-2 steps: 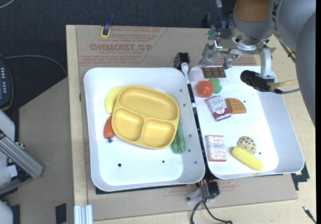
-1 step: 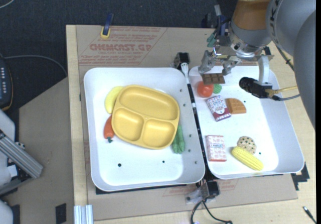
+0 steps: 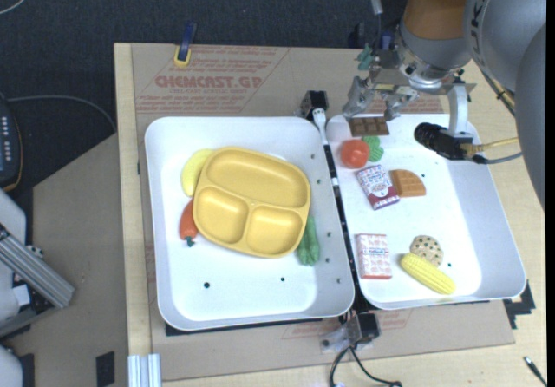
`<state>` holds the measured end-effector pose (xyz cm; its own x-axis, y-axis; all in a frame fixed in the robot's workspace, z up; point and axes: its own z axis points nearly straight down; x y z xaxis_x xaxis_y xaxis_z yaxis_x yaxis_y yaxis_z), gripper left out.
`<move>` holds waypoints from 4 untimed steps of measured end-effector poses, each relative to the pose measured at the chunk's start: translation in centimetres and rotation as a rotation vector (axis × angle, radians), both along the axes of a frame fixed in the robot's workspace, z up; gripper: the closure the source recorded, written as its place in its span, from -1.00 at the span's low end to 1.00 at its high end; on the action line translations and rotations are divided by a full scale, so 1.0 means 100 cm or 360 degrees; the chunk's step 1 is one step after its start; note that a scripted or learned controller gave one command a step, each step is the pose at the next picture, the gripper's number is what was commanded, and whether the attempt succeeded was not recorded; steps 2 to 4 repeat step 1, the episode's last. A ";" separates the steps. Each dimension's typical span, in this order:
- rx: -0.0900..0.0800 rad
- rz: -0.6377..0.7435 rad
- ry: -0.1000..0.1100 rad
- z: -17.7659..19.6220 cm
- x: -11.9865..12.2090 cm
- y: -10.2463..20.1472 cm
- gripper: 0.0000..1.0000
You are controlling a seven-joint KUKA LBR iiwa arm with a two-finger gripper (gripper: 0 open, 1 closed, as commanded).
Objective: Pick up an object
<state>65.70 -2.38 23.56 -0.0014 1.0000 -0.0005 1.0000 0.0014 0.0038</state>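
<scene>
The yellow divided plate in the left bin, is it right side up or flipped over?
Right side up. The yellow divided plate shows its three hollow compartments facing the camera, with raised ridges between them; nothing lies in them.

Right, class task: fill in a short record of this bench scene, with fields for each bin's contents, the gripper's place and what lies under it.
left bin: yellow divided tray, with a banana, a red pepper and a green item at its edges
right bin: chocolate bar, tomato, two small packets, bread slice, cookie, corn cob
gripper: above the right bin's far edge
beneath gripper: chocolate bar
</scene>
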 end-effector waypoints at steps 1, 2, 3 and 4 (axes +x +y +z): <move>0.0000 -0.0004 0.0010 -0.015 0.000 -0.013 1.00; 0.0000 -0.0004 0.0010 -0.015 0.000 -0.013 1.00; 0.0000 -0.0004 0.0010 -0.015 0.000 -0.013 1.00; 0.0000 -0.0004 0.0010 -0.015 0.000 -0.013 1.00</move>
